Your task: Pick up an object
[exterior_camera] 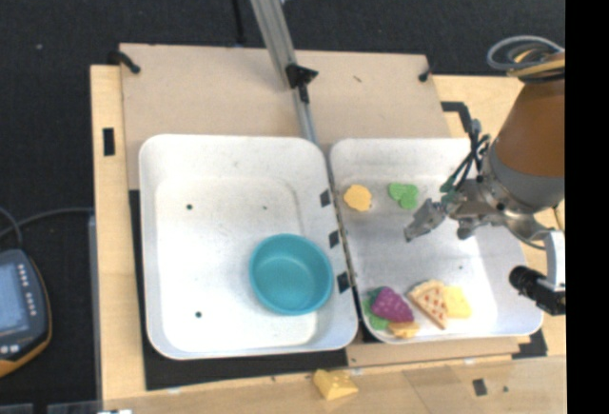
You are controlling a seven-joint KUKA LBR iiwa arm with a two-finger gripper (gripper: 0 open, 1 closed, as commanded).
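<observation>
My gripper (438,229) hangs over the middle of the right bin (495,326), on the grey arm with the orange band (538,131) coming in from the right. Its fingers (417,226) stand open with nothing between them. Just left of and behind it lie a green toy (403,195) and a round yellow toy (358,199). At the bin's front edge sit purple grapes (390,305), a pizza slice (431,303) and a yellow piece (457,303).
A blue bowl (289,273) sits in the left bin (190,184), near the divider. A yellow wedge (334,384) lies on the bench in front of the bins. A metal rod (271,22) slants up from the back.
</observation>
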